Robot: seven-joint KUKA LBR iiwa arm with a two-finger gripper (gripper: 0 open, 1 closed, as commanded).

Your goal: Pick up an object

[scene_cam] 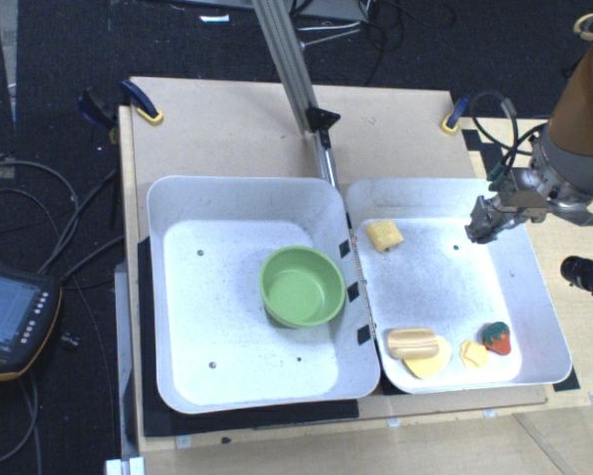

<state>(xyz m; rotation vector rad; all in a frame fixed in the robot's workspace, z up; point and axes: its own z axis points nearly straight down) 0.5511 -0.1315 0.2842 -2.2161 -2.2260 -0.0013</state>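
gripper (pixel 481 228) hangs over right bin's (pixel 534 295) back edge; can't tell its state, nothing seen in it. nearest is yellow block (pixel 383 235), well apart; hot dog (pixel 414 343), strawberry (pixel 495 337) near front rim. green bowl (pixel 301 285) sits in left bin (pixel 177 265). pick prob not begun.

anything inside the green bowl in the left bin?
The green bowl sits upright in the left bin, and its visible inside shows only bare green. The near wall hides a thin strip of its floor, so that bit can't be checked.
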